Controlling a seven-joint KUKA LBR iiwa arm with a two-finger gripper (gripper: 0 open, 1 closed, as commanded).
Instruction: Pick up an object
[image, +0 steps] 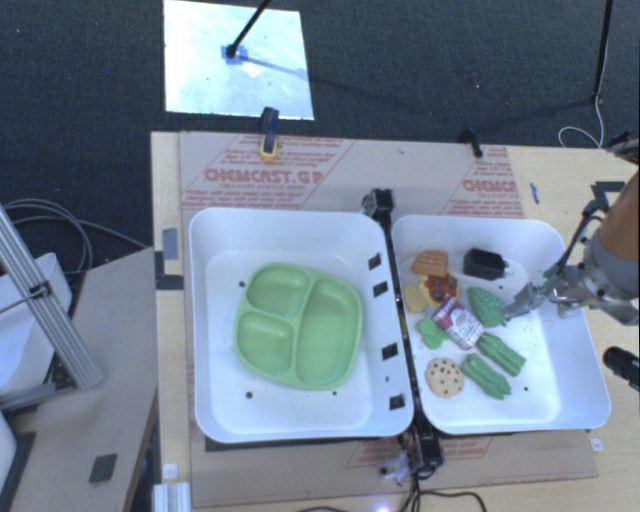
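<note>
Green toy (487, 306) beside claw (522, 303)

Overhead view of the desk (300, 160). Left bin (215, 240) contains a green divided tray (298, 325). Right bin (560, 390) contains toy foods and a black block (484, 264); the end effector (522, 302) hovers beside a green piece (486, 306).

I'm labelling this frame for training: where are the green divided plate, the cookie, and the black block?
green divided plate (298, 325), camera view, centre ridge between compartments.
cookie (443, 377), camera view, middle of its top face.
black block (484, 263), camera view, middle of its top.
</note>
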